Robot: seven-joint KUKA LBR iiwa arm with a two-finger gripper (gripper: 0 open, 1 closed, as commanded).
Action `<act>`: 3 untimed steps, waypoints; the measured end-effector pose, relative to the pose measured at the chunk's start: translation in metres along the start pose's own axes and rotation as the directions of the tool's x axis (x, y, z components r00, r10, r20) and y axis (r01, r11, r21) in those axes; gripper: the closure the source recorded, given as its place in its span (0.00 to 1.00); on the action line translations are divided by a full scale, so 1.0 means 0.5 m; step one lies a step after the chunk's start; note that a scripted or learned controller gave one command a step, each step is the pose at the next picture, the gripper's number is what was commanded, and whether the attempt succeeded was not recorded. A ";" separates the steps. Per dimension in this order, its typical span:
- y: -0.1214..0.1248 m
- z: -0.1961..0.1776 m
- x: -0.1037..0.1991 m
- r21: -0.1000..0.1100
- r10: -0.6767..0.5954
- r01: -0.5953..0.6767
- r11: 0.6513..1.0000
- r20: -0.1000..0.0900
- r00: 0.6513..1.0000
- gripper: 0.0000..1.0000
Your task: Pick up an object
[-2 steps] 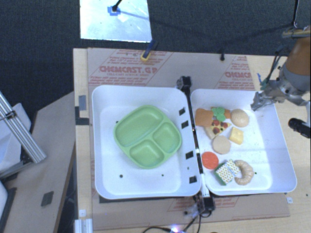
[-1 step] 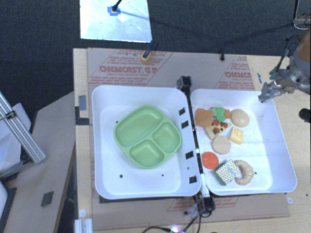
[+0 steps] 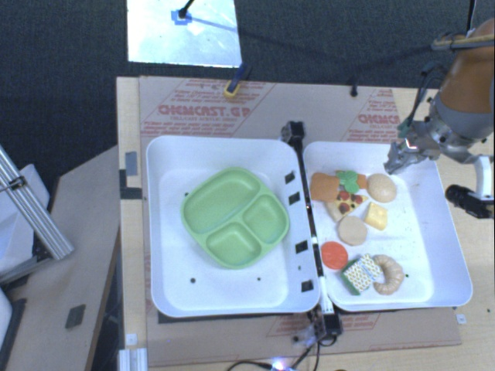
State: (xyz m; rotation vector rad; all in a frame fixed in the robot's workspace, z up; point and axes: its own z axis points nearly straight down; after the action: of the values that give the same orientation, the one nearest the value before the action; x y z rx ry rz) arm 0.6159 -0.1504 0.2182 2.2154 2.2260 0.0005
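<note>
Dark blue-grey carpeted floor (image 3: 62,68) around the bench. Pale wooden bench top (image 3: 93,199) under a brown printed cardboard sheet (image 3: 209,107). Square reflective metal plate (image 3: 183,22) on the floor at 12 o'clock. Silver aluminium extrusion rail (image 3: 31,207) at 9 o'clock.

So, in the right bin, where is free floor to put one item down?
In the right bin, bare floor runs along the right wall, beside the yellow block and donut, and along the far wall by the gripper. The left-centre is crowded: carrot, tomato slice, round pieces.
</note>
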 end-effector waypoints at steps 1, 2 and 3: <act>-0.022 0.012 0.111 0.000 0.000 0.000 1.000 0.000 1.000 1.00; -0.051 -0.022 0.208 0.001 -0.002 0.002 1.000 -0.001 1.000 1.00; -0.070 0.003 0.307 0.001 -0.001 0.001 1.000 -0.001 1.000 1.00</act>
State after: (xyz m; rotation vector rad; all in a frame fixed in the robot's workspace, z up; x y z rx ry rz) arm 0.5804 0.0030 0.2166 2.2147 2.2286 0.0010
